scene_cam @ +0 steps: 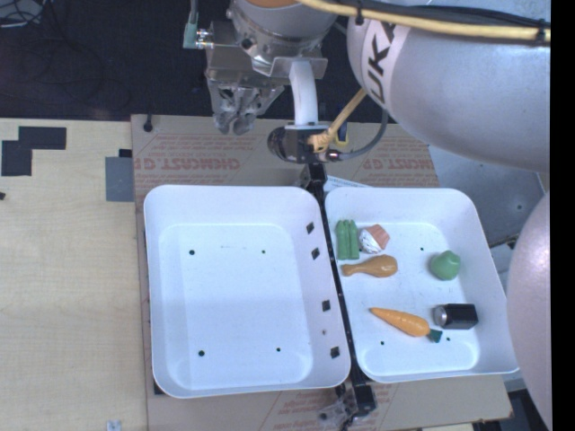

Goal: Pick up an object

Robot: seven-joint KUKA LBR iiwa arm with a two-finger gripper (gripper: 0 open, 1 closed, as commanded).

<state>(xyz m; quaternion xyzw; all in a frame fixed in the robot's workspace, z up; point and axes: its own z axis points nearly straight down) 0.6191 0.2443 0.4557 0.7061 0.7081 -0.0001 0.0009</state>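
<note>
The right bin (485, 241) holds several small items: a green ridged piece (348, 239), a white and pink piece (374, 238), a tan drumstick (371, 267), a green round fruit (444, 265), an orange carrot (401, 321) and a black cylinder (456, 315). My gripper (237, 115) hangs high at the top of the view, above the bench's back edge and beyond the left bin (162, 241). Its fingers sit close together with nothing between them.
The grey arm (449, 61) crosses the upper right of the view. A yellow cable (395, 12) runs along it. A cardboard sheet (198, 155) lies under both bins. Black tape patches (36, 146) mark the wooden bench at left.
</note>
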